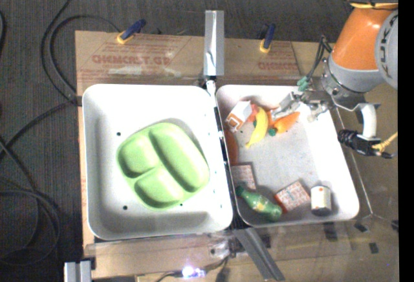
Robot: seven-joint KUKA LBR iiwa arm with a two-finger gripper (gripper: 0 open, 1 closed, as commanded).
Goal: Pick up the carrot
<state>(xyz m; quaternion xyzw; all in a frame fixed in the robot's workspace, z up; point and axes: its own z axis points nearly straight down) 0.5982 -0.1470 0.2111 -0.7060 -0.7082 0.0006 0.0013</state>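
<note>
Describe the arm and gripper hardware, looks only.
The arm has a large orange band above a grey wrist section, with dark lettering partly visible at the right edge. The gripper is small, light metallic, with a green-teal spot near its base. A dark cable runs beside the wrist.

Arm (pixel 370 28) seen as broad orange band, rounded, glossy, lit on top. Grey-white shell joined at right, dark letters printed on it, partly cut off. Grey ring fitted beneath band at wrist. Pincer (pixel 303 101) built of pale metal, small teal part mounted near top. Thin dark cables run along wrist. White curved piece and black connector with yellow-tipped lead hung below wrist.
</note>
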